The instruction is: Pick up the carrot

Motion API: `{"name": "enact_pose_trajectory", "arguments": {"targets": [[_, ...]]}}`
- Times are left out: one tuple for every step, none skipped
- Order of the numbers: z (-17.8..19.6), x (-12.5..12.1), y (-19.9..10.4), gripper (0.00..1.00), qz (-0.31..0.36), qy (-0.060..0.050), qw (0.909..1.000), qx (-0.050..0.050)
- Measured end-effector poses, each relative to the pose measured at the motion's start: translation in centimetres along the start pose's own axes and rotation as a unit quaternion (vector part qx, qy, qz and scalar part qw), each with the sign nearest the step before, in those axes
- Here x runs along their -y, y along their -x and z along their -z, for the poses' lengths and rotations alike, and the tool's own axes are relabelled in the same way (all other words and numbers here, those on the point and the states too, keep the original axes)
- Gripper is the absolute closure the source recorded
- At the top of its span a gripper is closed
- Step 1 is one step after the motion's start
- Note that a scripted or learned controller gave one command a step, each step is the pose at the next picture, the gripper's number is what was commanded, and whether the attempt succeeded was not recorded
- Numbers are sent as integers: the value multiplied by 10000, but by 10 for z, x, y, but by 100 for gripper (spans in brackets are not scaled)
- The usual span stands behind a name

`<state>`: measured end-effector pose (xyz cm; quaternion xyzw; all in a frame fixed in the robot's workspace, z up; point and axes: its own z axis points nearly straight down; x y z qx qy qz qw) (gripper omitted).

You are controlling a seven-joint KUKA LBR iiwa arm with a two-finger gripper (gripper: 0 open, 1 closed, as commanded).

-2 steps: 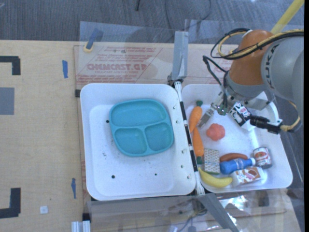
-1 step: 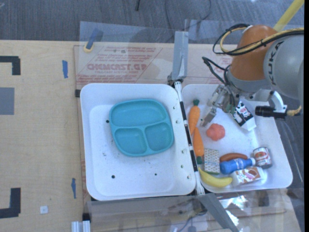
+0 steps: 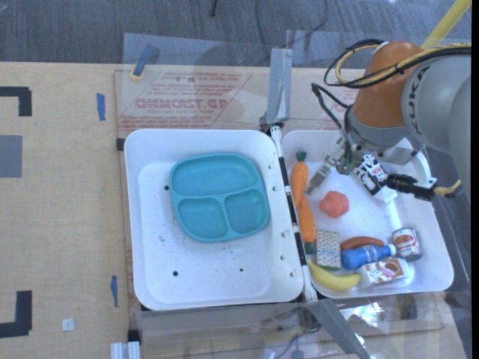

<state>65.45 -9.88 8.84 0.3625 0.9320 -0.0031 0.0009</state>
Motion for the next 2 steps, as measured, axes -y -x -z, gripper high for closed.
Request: {"name": "enact_pose_trajectory", "arguments": {"targets": [[0, -1, 5, 0, 1022, 2, 9948, -8], [1, 72, -88, 0, 1374, 52, 9905, 14]]}}
